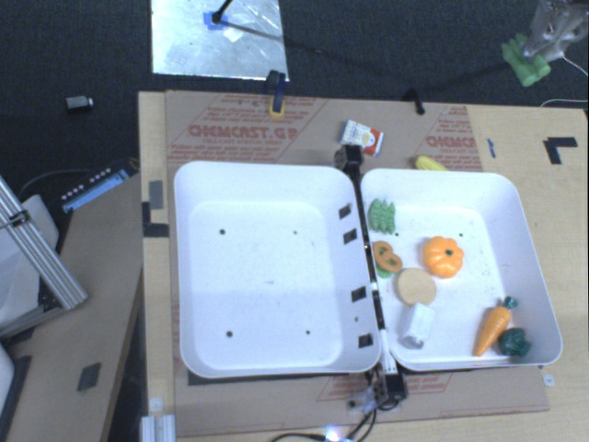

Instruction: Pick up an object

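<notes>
Above the right bin (529, 238), far off at the corner, the end effector (549, 37) grips a green object (525, 63); next, carry it clear.

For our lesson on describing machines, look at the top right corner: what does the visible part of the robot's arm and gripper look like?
The gripper is a small silvery-grey metal assembly, blurred, seen at the frame's top right corner. A pale green piece sits at its lower end. A sliver of orange shows at the very corner above it. No cables or markings can be made out.
</notes>
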